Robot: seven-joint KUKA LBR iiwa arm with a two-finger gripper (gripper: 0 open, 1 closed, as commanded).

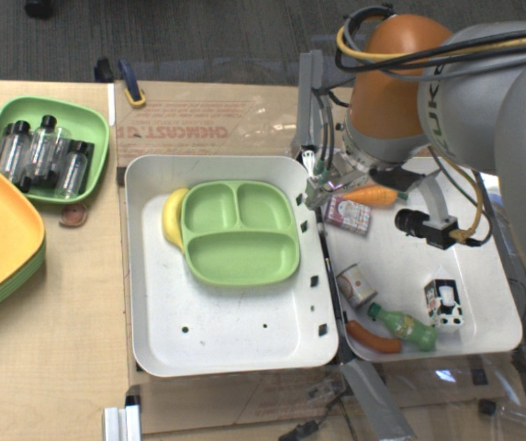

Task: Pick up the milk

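Observation:
The milk (442, 303) is a small white carton with black patches, lying near the front right of the right bin (492, 246). My gripper (320, 189) is low at the back left corner of that bin, close to the wall between the two bins. It hangs next to a pink carton (348, 215) and an orange carrot (371, 195), well to the left of and behind the milk. The arm's orange band and grey wrist cover the back of the bin.
A small brown-and-white can (357, 286), a green bottle (406, 327) and a red sausage (373, 338) lie at the right bin's front. The left bin (152, 310) holds a green divided tray (240, 231) with a yellow item (173, 217) beside it.

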